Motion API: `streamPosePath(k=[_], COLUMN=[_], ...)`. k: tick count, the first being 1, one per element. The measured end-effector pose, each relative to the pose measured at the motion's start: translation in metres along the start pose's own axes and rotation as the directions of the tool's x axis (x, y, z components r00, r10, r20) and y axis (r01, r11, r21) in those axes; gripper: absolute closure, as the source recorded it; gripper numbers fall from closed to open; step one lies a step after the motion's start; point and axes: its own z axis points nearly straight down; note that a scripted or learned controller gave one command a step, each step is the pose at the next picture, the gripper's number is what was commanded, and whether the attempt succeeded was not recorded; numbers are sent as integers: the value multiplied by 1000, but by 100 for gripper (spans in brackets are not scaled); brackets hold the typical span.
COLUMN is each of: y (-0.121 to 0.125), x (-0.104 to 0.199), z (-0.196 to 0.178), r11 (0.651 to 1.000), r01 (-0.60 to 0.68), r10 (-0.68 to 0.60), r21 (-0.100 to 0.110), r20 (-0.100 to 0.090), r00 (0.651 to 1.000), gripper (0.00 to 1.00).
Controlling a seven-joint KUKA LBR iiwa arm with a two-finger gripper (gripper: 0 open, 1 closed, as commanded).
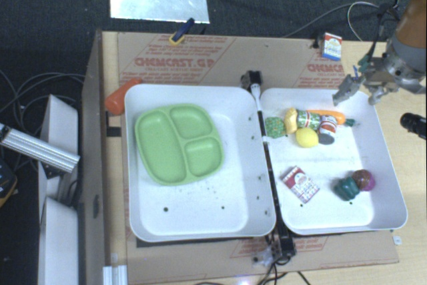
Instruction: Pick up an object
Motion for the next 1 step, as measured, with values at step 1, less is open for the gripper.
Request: streamPosePath(k=[1], y=[30], x=[65], z=[73], r11=[1000], r01=[1], r10=[-1], r21=[1], r20=[-2], r00=[1000], gripper=[0])
